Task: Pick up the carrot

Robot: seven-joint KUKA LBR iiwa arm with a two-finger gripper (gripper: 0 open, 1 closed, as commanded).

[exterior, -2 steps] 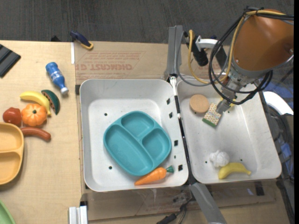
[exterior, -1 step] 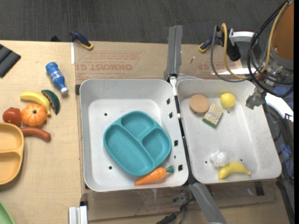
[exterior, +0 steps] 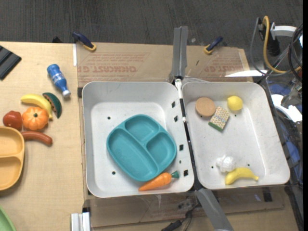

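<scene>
Right now the carrot (exterior: 157, 181) lies in the left bin (exterior: 91, 143), wedged between the teal divided plate (exterior: 140, 147) and the bin's near wall, its green top pointing toward the divider between the bins. It touches the plate's near edge, which I judge leaves little room for fingers on that side; coming at it across its width from above looks the likelier approach. Beyond the plate, across the divider, the right bin (exterior: 269, 129) holds a tan disc (exterior: 205, 107), a lemon (exterior: 234, 103), a small patterned box (exterior: 219, 119), a white lump (exterior: 224, 163) and a banana (exterior: 240, 175). Of the gripper, I cannot tell whether it is spread or closed, or carrying anything.
</scene>
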